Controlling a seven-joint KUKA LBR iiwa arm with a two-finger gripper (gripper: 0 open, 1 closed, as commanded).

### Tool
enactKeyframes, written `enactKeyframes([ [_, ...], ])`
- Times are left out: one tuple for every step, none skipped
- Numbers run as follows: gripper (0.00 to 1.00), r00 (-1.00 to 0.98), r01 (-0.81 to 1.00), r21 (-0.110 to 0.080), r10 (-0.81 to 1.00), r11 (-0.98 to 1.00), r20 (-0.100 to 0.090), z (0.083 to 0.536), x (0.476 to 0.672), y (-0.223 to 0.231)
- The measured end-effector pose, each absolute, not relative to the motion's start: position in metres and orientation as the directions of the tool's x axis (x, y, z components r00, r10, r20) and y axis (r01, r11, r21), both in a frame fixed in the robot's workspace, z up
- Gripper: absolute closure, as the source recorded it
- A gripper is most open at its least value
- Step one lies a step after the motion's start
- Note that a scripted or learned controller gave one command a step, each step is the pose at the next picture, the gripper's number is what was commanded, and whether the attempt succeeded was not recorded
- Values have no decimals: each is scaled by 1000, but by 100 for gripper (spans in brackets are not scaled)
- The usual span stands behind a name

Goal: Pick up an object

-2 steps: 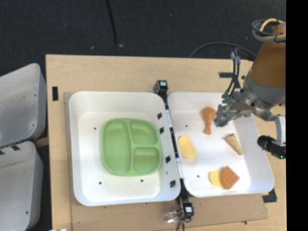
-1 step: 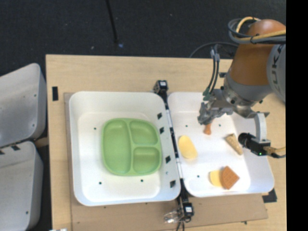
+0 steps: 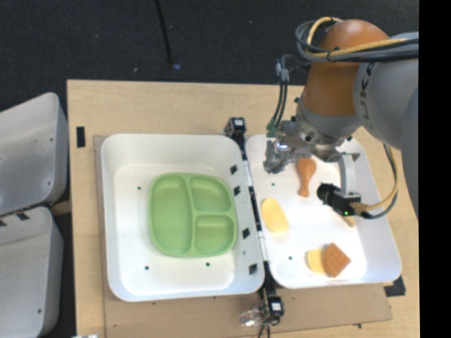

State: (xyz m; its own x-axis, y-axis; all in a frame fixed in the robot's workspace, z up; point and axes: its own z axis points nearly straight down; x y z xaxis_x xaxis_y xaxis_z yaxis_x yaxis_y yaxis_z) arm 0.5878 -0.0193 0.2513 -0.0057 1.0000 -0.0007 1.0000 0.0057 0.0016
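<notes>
The tool, its closure impossible to tell, hovers in the right bin beside the drumstick, probably light, rigid, slick plastic, best pinched across its narrow shank.

Robotics lab: wooden counter, two white bins, grey-orange arm (cabled), dark carpeted floor.

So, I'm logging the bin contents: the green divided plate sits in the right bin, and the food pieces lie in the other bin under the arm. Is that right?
Not quite. The camera view shows the green divided plate in the left bin. The food pieces, including the yellow piece and drumstick, lie in the right bin under the arm.
</notes>
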Motion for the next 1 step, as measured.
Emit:
enactKeyframes([
  [100, -5, 1000, 1, 1000, 5, -1, 240, 606, 24],
])
